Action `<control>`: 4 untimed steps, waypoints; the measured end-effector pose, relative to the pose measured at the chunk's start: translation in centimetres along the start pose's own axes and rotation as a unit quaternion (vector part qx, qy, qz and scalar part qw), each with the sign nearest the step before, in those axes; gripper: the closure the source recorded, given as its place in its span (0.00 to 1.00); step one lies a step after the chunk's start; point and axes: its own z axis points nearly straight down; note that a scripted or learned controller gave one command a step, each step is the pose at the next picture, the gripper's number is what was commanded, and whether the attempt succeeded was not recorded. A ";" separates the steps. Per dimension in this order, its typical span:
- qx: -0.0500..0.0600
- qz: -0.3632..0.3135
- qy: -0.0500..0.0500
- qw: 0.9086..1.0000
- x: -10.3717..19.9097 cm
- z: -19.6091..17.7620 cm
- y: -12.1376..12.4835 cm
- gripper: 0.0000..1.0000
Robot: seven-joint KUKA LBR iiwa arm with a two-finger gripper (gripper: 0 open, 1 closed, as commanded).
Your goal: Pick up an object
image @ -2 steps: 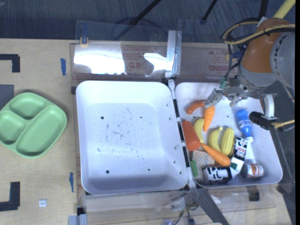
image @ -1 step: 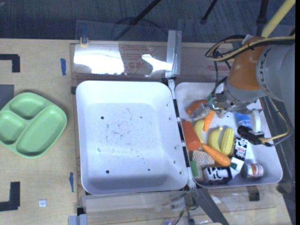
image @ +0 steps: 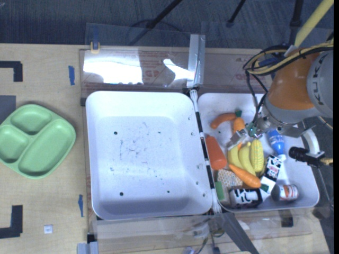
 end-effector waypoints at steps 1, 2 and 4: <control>-0.003 -0.019 -0.002 1.000 -3.0 2.0 2.1 0.00; -0.005 -0.017 -0.003 1.000 -3.2 1.0 2.2 1.00; 0.000 -0.079 -0.001 0.997 6.0 -7.7 6.9 1.00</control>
